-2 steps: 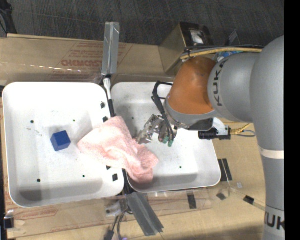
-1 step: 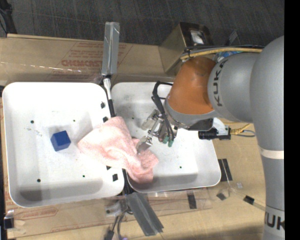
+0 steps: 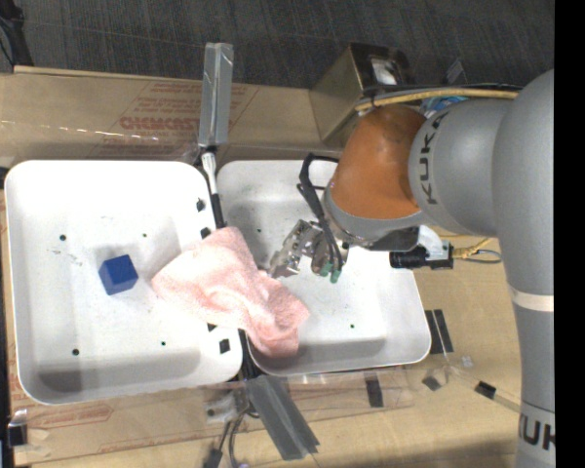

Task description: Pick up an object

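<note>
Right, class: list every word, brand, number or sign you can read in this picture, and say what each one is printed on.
"KUKA": black letters on the grey arm, by the orange band.
"KU": cut-off letters low on the arm, at the picture's bottom right.
Red print on the cardboard sheet behind the bins: too blurred to read.
Label on the brown box: too small to read.

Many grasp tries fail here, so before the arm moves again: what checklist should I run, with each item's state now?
1. Target in view: pink cloth draped across the rim between the left bin and right bin. Ok.
2. Second candidate: blue cube lies alone in the left bin. Ok.
3. Gripper over the right bin, beside the cloth's right edge. Ok.
4. Anything held: cannot tell.
5. Cloth lying wholly in one bin: not ok.
</note>
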### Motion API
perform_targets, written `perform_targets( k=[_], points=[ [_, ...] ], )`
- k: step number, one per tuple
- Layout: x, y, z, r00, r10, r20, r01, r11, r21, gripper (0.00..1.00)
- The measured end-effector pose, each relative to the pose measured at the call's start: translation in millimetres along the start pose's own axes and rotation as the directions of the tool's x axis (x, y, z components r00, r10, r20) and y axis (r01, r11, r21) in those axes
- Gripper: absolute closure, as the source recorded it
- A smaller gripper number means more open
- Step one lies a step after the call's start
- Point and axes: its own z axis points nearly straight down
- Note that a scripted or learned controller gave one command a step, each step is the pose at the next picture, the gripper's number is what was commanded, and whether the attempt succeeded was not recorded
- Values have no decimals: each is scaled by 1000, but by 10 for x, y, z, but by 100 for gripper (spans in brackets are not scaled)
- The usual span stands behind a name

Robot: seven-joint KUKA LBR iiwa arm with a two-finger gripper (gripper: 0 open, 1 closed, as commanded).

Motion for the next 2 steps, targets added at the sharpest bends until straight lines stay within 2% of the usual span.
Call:
perform_targets(
  k=[1, 2],
  points=[
    [0, 1, 0, 1000, 0, 0, 0, 1000, 0, 0],
    [-6, 12, -100, 1000, -1, 1, 1, 1000, 0, 100]
  ],
)
